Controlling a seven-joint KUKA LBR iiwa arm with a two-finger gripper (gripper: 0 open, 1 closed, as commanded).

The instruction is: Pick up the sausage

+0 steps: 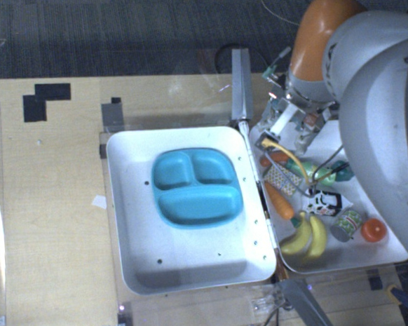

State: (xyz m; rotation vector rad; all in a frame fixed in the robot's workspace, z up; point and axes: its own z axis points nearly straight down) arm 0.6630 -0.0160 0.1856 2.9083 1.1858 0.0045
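The gripper [283, 133] is low over the far left corner of the right bin [390, 253], its opening impossible to judge from here, with the sausage [280, 202] lying just nearer the camera along that bin's left wall, beside the bananas [307, 236].

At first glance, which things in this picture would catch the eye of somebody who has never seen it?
The blue divided plate draws the eye first, lying alone in the middle of the left white bin. Next comes the big grey arm with its orange band, reaching from the right over the right bin. There, the yellow bananas lie near the front edge among crowded small toys, with an orange carrot beside them.
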